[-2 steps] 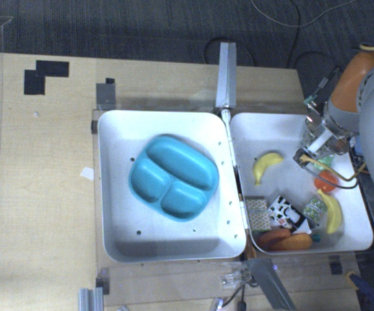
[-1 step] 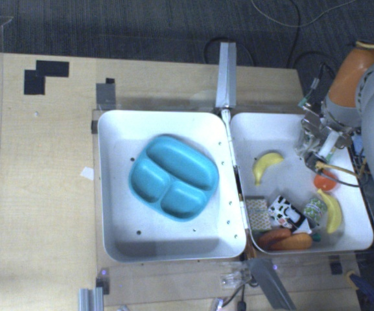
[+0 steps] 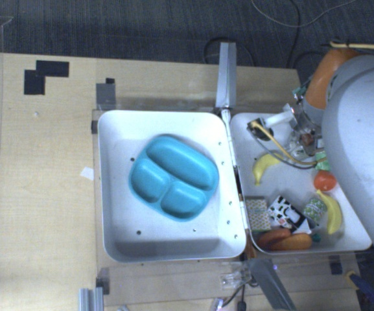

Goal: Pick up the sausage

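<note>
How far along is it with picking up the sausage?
Nothing looks done yet: the sausage lies at the near edge of the right bin, beside a checkered block. In hand: the gripper sits over the far end of that bin, away from it, near a banana. Left: reaching the sausage, gripping and lifting it.

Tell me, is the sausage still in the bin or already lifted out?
In the bin. The sausage lies flat on the floor of the right bin, at its near edge, apart from the gripper, which is at the bin's far end.
</note>
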Robot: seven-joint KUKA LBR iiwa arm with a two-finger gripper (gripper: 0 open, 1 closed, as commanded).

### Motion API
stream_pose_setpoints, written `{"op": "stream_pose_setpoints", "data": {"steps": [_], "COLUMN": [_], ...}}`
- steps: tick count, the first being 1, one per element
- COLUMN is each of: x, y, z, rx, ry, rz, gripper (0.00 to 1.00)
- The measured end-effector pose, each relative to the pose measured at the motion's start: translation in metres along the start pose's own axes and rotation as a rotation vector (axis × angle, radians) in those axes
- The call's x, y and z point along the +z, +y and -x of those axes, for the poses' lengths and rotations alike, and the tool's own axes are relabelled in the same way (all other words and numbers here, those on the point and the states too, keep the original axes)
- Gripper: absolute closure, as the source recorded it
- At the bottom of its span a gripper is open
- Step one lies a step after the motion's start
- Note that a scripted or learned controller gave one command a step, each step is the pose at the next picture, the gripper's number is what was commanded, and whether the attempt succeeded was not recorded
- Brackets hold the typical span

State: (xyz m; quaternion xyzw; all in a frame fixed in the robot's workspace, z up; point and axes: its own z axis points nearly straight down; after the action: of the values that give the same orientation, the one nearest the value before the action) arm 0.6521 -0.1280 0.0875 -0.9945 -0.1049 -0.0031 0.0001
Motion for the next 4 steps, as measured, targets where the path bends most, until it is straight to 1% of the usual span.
{"op": "stream_pose_setpoints", "data": {"steps": [1, 2, 3, 4], "x": [0.001, 0.000, -0.012, -0.115], "y": [0.051, 0.012, 0.011, 0.010], "z": [-0.001, 0.014, 0.012, -0.002], "rx": [-0.182, -0.017, -0.022, -0.071], "ry": [-0.004, 0.000, 0.004, 0.000], "rz": [-0.009, -0.001, -0.001, 0.001], "gripper": [1.00, 1.00, 1.00, 1.00]}}
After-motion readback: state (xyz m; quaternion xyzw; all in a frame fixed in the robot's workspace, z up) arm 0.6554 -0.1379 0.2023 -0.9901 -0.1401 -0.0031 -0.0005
